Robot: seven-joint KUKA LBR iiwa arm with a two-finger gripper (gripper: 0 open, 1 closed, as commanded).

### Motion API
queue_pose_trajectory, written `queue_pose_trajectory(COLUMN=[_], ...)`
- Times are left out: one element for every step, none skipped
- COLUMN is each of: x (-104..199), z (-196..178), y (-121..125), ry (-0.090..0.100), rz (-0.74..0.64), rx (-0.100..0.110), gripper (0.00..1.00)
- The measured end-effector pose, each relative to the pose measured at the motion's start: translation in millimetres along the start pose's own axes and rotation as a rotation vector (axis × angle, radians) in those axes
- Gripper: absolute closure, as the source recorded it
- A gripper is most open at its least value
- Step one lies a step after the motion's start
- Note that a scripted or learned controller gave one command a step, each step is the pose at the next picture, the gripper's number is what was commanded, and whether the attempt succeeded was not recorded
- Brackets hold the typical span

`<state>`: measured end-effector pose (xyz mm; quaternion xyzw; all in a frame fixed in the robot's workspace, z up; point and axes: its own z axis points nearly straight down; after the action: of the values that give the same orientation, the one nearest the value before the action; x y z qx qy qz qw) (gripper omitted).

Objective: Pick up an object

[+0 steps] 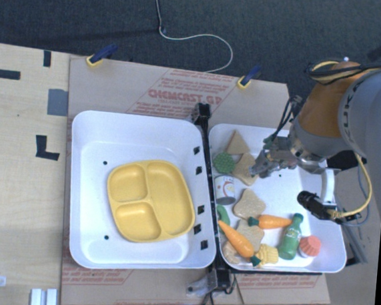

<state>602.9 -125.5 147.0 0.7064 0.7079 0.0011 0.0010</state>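
The right bin [331, 262] holds several toy foods: two tan wedge pieces [238, 144] at the back left, a green round piece [224, 162], a bread slice [248, 204], two carrots [237, 239], a green bottle [291, 237], corn [268, 255] and an orange-red fruit [311, 246]. My gripper [264, 166] hangs low in the back of this bin, right beside the tan wedge [245, 168]. Seen from above, the fingers are too small and dark to judge.
The left bin [88, 132] carries a yellow divided plate [150, 199]. A round white disc [226, 186] lies by the wall between the bins. The grey arm with its orange band [325, 108] covers the right bin's far right corner. Black cable loops [346, 210] hang beside the wrist.
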Motion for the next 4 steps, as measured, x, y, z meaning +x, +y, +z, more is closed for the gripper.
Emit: queue_pose_trajectory(x=[1, 1, 49, 98], z=[-42, -80, -76, -66], y=[-3, -2, 3, -5], ry=[0.000, -0.001, 0.001, 0.001], rz=[0.001, 0.000, -0.003, -0.003], rx=[0.002, 0.000, 0.004, 0.006], gripper=[1.00, 1.00, 1.00, 1.00])
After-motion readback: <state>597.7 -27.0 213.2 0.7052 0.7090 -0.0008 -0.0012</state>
